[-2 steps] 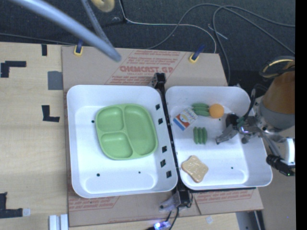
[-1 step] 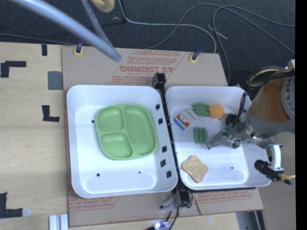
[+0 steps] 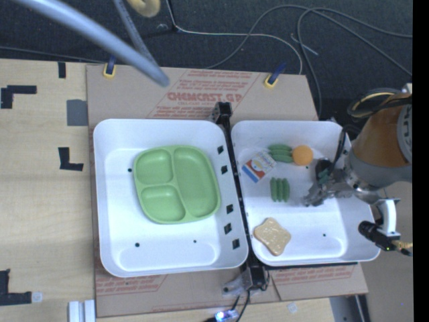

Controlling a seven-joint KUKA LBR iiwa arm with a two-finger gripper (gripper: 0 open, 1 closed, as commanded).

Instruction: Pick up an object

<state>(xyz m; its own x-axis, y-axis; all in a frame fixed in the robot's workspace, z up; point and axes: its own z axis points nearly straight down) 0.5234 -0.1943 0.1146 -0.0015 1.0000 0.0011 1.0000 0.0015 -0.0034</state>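
Observation:
The right bin (image 3: 335, 247) holds several small items. A green pod (image 3: 280, 153) and an orange ball (image 3: 303, 155) lie side by side near its back wall, with a white packet with red and blue print (image 3: 258, 167) to their left. A dark green piece (image 3: 279, 190) lies mid-bin and a tan toast-shaped piece (image 3: 271, 236) sits near the front. My gripper (image 3: 316, 194) hangs low over the bin's right half, right of the dark green piece and just below the orange ball. Nothing shows in its grasp.
In the left bin (image 3: 107, 180) rests a light green divided plate (image 3: 176, 184). A black divider (image 3: 231, 180) joins the two bins. The arm's orange band (image 3: 379, 139) and grey wrist overhang the right bin's right wall. Cables trail across the dark floor behind.

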